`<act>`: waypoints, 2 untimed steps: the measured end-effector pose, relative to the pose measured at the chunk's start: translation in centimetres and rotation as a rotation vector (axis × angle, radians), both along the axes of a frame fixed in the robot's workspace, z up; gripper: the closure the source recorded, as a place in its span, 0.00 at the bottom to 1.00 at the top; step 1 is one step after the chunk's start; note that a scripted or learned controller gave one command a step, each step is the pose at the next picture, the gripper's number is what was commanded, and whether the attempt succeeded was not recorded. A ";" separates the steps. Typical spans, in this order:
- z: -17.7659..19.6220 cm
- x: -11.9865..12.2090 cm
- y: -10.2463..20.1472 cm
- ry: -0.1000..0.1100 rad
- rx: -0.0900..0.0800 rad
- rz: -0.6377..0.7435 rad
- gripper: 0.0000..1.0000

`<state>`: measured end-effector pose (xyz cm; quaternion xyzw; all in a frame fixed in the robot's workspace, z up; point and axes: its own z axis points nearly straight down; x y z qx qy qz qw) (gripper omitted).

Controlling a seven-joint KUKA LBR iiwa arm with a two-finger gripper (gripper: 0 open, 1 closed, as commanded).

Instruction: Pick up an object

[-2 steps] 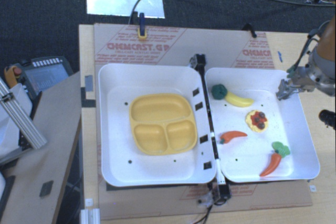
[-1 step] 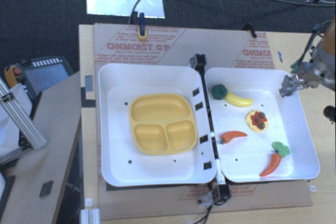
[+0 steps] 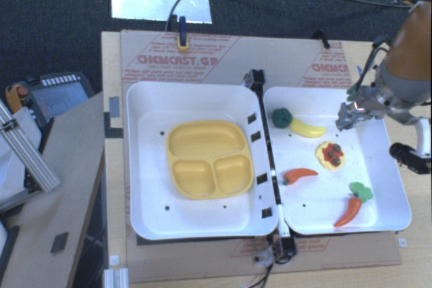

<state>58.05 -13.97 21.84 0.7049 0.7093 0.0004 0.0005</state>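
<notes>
Two shallow white bins side by side on a bench, under a sheet of printed cardboard (image 3: pixel 223 54). Left bin (image 3: pixel 145 145) larger in view, bearing a yellow divided tray (image 3: pixel 208 157) with three compartments, lying flat near the middle. Right bin (image 3: pixel 385 165) holding five small toy foods, all well apart from the tray.

Reaching in from the right over the right bin's far corner: grey arm (image 3: pixel 412 57) with orange band, ending in the gripper (image 3: pixel 347 117) just above the bin's upper right part. Fingers too dark and small to judge; cannot tell whether spread or closed. Nothing seen between them. Tip hanging near the banana's right end and above the small pizza, touching neither as far as can be seen.

Toys, larger to smaller: orange carrot with green top (image 3: pixel 351 208) tilted near the front right corner; yellow banana (image 3: pixel 307 128) lying near the far side, left end just beside a dark green leafy vegetable (image 3: pixel 282 117); red-orange chili pepper (image 3: pixel 299 175) near the bin's left wall; round pizza with red topping (image 3: pixel 331 155) between banana and carrot.

Off to the left, a handheld control pendant (image 3: pixel 54 99) on a side table.
</notes>
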 end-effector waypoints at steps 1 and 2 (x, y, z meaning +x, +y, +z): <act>-0.8 -0.1 5.5 0.001 0.000 0.000 1.00; 0.4 0.0 10.7 -0.002 0.000 0.001 1.00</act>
